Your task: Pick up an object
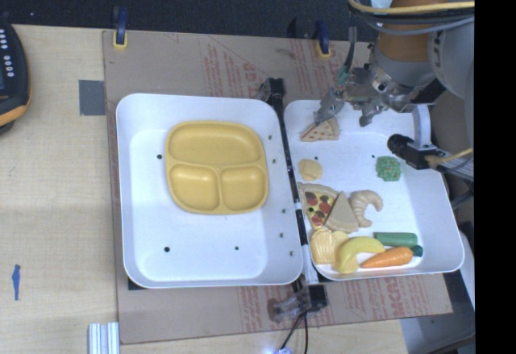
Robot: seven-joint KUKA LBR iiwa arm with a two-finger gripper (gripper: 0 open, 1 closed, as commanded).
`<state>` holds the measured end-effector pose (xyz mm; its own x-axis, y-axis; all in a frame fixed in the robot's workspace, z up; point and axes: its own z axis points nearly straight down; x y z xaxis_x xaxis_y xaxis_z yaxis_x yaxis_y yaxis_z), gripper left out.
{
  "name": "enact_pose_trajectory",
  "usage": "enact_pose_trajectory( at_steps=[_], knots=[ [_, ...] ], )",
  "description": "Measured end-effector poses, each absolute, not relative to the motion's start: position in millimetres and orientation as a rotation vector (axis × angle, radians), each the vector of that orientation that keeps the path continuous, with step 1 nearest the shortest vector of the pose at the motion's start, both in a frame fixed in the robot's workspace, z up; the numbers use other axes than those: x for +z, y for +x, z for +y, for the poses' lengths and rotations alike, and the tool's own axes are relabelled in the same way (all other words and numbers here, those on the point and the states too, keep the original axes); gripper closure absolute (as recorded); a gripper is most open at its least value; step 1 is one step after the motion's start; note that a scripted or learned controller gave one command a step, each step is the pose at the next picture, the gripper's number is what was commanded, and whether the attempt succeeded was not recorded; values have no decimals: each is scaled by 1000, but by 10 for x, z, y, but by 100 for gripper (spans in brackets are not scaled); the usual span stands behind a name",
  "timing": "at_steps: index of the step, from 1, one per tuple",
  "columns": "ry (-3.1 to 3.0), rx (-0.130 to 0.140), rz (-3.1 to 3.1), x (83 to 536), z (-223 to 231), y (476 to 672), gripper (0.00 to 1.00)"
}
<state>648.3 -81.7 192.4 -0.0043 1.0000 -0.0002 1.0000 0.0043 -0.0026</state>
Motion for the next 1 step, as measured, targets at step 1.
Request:
enact_pose_trajectory(
  at_steps=[1],
  knots=[
    [-2218, 13, -2217, 1532, -1353, 6040, 0]
  ],
)
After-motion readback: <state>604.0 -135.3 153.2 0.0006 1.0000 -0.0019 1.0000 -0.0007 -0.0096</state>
